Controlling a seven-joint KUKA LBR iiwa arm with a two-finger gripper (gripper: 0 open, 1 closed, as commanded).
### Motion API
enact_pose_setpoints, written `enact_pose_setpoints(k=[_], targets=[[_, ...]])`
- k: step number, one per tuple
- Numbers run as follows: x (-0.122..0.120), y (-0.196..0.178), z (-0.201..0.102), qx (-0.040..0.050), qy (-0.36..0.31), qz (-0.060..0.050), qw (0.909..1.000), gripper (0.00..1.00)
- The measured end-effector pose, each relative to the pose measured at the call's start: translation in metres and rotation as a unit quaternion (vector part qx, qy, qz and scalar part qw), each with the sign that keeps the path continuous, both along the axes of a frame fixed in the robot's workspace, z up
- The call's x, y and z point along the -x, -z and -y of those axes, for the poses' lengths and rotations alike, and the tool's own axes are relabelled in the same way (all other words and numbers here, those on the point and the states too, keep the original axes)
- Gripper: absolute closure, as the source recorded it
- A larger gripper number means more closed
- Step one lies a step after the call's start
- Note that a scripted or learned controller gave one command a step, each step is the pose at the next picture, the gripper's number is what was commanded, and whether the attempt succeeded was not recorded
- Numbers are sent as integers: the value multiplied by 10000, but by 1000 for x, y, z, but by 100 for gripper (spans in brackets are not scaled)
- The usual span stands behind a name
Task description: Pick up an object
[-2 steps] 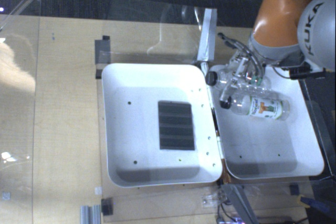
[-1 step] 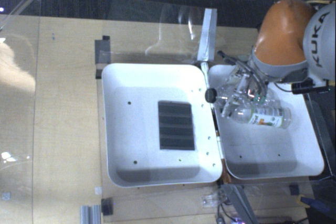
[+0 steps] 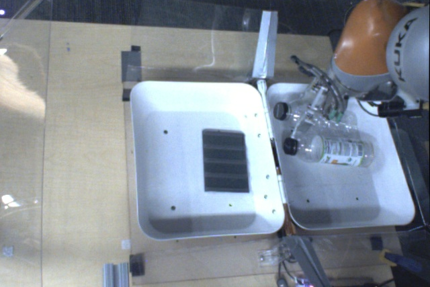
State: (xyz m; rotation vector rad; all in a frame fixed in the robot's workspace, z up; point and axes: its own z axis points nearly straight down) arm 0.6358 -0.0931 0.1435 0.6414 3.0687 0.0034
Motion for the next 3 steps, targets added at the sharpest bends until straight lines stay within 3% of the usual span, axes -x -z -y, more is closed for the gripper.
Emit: enact_pose_setpoints(k=[1, 2, 3], targets=[[-17, 24, 0, 19, 305, 39, 9995, 0], [-20, 50, 7, 35, 836, -59, 9965, 0], [-14, 53, 3, 60, 1615, -6, 9869, 0]])
